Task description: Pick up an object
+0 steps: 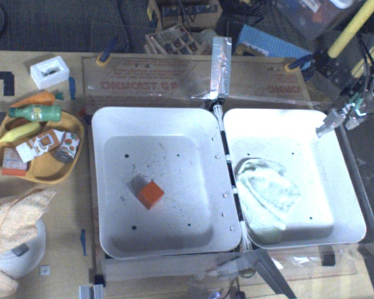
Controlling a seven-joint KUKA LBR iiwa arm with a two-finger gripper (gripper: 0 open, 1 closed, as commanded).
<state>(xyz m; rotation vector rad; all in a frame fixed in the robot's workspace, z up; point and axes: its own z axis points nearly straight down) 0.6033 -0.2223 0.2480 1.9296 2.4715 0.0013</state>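
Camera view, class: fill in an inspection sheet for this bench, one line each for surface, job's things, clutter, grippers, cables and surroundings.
Surface: wooden bench bearing left bin and right bin, side by side.
Job's things: orange block in the left bin; pale crumpled cloth in the right bin.
Clutter: yellow bowl of toy food, white box, tan cloth, all left of the bins.
Grippers: gripper at the right bin's far right corner, holding nothing visible.
Cables: dark cables on the floor beyond the bench.
Surroundings: blue panel, yellow pole.
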